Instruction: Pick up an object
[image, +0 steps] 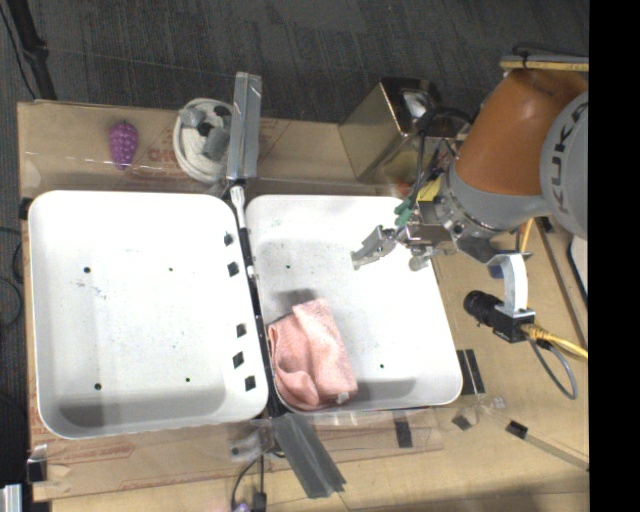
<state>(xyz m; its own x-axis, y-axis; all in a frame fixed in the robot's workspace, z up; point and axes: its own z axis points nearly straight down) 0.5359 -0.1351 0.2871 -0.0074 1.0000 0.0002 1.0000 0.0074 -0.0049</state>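
Status at that frame: my gripper (388, 256) hung over the right bin (420, 345), above its far half, with the wrist coming in from the view's right. My fingers (368, 248) were spread apart with bare white bin floor showing under them. Nothing sat between them, so no grasp.

The only loose object in that bin was the pink cloth (312, 355). It lay down and to the left of my fingers in the view, well apart from them, bunched into the near-left corner. Its left edge was against the wall that bin shares with the left bin (130, 300). Its near edge was close to the front wall, but I couldn't tell whether it touched.

The left bin sat further left of my fingers, past the shared wall. A row of small black tabs (240, 330) ran along that wall, left of my fingers and of the cloth.

Up and left of my fingers, on the bench (70, 160) beyond the bins:
- a grey upright bar (245, 125), standing roughly in line with the seam between the bins
- a white roll (202, 140), just beside the bar on its left
- a small purple lump (123, 143), further left again; I couldn't tell what it was

Straight up from my fingers, past the right bin's far wall, stood a brown box (378, 125).
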